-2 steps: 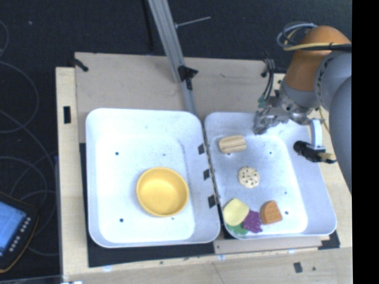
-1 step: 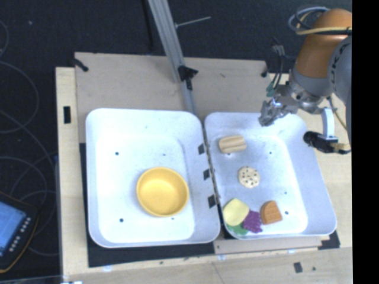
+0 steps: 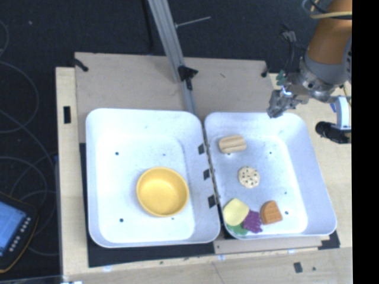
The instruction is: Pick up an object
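The right bin holds a tan bread roll near its back left, a round chocolate-chip cookie in the middle, and a cluster at the front: a yellow-green piece, a purple bunch of grapes and an orange-brown piece. A yellow bowl sits in the left bin. My gripper hangs over the back rim of the right bin, to the right of and beyond the bread roll, with nothing visible between its fingers.
A grey metal pole slants from the top down to the divide between the bins. The arm's orange band is at the upper right. A tablet lies at the lower left, off the bench.
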### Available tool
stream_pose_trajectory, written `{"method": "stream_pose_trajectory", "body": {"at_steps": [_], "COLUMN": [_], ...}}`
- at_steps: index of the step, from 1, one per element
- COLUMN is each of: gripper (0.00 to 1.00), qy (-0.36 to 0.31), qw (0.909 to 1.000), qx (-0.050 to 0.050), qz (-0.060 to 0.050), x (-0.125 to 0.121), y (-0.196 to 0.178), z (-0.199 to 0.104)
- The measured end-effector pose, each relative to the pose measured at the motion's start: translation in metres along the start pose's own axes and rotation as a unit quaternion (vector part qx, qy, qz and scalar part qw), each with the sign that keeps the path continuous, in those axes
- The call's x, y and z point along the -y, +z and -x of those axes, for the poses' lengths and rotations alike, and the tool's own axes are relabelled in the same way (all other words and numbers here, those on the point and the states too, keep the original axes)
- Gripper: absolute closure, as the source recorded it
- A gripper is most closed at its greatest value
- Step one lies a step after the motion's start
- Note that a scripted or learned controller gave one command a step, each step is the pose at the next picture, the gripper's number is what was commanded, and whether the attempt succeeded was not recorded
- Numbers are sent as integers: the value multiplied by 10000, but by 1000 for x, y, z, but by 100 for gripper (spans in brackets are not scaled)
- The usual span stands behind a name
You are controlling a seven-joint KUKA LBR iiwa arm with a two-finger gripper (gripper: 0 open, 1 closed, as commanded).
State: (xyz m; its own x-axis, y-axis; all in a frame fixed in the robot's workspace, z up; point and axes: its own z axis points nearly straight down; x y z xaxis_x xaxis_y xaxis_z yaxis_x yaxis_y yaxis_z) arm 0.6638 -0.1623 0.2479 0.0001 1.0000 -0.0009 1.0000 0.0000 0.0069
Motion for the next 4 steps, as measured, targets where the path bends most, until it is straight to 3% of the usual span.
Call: {"method": "stream_pose_trajectory", "body": {"at_steps": [1, 4], "gripper": [100, 100], "qy": [-19, -36], "qw": [10000, 10000], "qx": [0, -7], "qz": [-5, -40], "x": [-1, 7], "y": [-32, -10], "z": [1, -149]}}
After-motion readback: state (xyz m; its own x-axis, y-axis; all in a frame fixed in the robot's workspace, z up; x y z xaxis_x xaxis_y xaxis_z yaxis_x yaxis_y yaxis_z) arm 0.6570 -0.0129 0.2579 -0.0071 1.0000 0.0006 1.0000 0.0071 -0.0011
